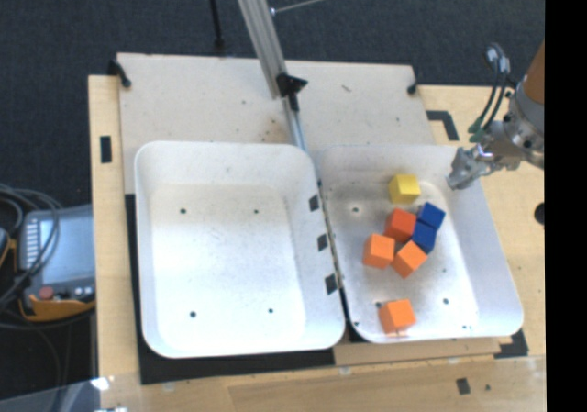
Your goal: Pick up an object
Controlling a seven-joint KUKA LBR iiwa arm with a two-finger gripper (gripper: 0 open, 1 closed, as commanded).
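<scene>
Lone orange cube (397,316) well apart from jaws; yellow cube (404,187) nearer.

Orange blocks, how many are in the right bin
4. Three sit in the cluster mid-bin: one beside the blue blocks, one on the cluster's left, one at its bottom. The fourth lies alone near the bin's front edge. None seems hidden.

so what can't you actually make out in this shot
- Tool, camera view: small and blurred over the right bin; its finger state cannot be read.
- Arm: cut off by the right edge of the view, so its pose is unknown.
- Blue cubes: two pressed together in the cluster; the seam between them is hard to trace.
- Grey box at left: cut off by the left edge, face too small to read.
</scene>
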